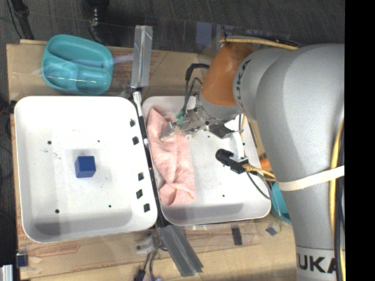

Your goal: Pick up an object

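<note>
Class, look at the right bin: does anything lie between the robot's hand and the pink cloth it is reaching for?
Nothing visible does. The hand is low over the upper end of the pink cloth in the right bin, seemingly at the fabric. The blue cube sits apart in the left bin, well out of the way.

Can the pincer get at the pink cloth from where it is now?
Probably yes: the pincer sits at the upper end of the pink cloth in the right bin, nothing lying between them.

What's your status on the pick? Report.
End effector low over pink cloth, right bin. Grip unconfirmed. Blue cube alone, left bin.
</note>
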Controlling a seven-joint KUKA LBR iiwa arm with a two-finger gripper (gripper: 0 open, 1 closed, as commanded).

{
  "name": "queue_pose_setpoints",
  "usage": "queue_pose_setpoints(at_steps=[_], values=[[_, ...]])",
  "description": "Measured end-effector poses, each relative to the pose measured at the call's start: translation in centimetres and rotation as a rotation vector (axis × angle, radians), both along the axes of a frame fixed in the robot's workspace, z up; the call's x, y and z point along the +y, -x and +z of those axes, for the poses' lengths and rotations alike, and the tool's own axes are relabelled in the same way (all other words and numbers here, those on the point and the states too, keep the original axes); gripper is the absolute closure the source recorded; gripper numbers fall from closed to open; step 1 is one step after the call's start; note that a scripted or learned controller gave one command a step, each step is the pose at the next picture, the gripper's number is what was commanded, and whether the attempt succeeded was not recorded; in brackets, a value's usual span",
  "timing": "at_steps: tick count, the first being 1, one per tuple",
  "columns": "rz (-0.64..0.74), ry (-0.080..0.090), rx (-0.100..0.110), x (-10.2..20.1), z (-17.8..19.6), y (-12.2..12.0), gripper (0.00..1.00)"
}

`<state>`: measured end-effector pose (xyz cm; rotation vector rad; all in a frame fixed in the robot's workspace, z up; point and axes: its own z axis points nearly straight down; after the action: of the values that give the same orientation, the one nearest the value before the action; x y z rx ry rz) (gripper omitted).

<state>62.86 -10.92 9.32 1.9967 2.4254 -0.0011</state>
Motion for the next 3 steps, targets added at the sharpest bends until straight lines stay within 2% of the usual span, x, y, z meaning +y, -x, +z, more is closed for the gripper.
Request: queue_pose_setpoints(at_steps=[1, 2, 3], values=[[-0.006, 0.0, 0.0, 1.0, 0.0, -2.8, 0.0], [-0.016, 0.0, -0.003, -2.9, 0.1, -2.9, 0.0], [0.019, 0.0, -0.002, -5.2, 0.1, -0.5, 0.0]])
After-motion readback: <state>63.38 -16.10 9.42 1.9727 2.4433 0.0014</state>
